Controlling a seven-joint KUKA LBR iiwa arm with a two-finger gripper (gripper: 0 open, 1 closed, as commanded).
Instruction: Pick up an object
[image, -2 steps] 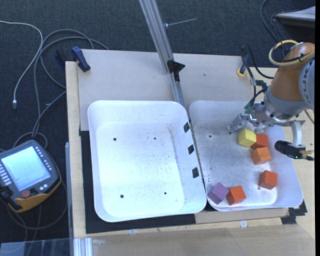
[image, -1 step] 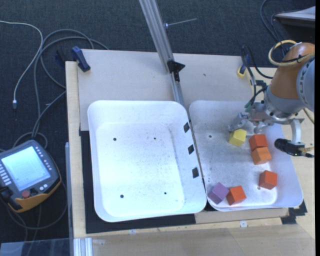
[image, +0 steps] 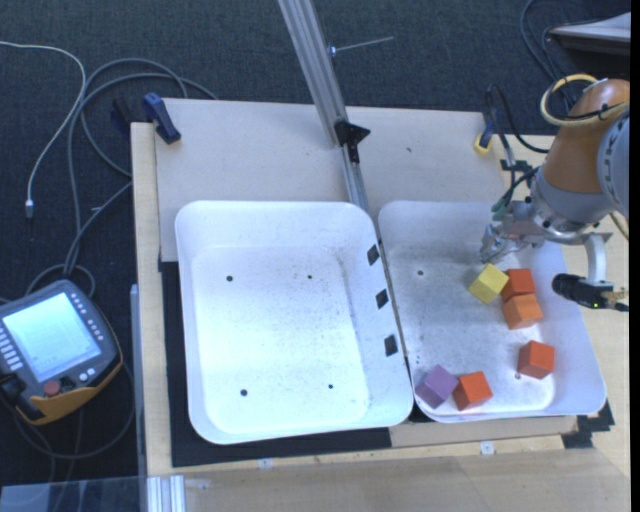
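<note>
The right bin (image: 440, 310) holds several small blocks. A yellow block (image: 489, 283) lies at its upper middle, touching an orange block (image: 518, 283) with another orange block (image: 522, 311) just below. A further orange block (image: 536, 359) lies lower right. A purple block (image: 437, 385) and an orange block (image: 472, 390) sit side by side at the front edge. My gripper (image: 497, 243) hangs just above and behind the yellow block, under the grey wrist with its orange band. I see nothing held in it.
The left bin (image: 200, 300) lies beside the right one. A slanted metal pole (image: 325, 80) runs down to the gap between the bins. A teach pendant (image: 50, 345) and cables lie on the floor at left. Blue clamps (image: 160, 115) grip the bench's back edge.
</note>
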